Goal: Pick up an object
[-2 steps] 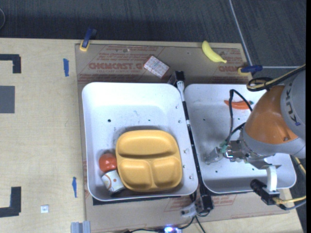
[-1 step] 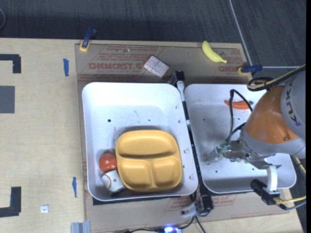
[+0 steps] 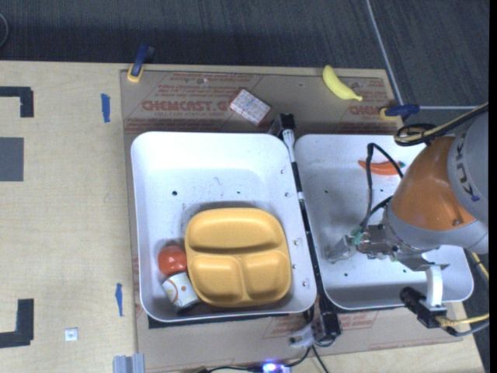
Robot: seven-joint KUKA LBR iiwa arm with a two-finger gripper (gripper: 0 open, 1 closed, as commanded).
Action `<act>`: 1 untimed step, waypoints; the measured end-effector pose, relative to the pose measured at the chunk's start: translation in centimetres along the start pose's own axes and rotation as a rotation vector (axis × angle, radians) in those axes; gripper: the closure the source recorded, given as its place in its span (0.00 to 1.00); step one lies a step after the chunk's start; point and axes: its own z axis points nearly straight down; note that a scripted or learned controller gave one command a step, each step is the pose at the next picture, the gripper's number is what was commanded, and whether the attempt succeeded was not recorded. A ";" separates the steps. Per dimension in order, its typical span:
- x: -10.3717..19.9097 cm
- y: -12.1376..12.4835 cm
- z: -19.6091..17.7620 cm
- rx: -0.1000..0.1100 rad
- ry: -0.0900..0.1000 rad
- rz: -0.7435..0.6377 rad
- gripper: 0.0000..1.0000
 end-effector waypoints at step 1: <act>0.0 0.0 0.0 0.000 0.001 -0.001 0.00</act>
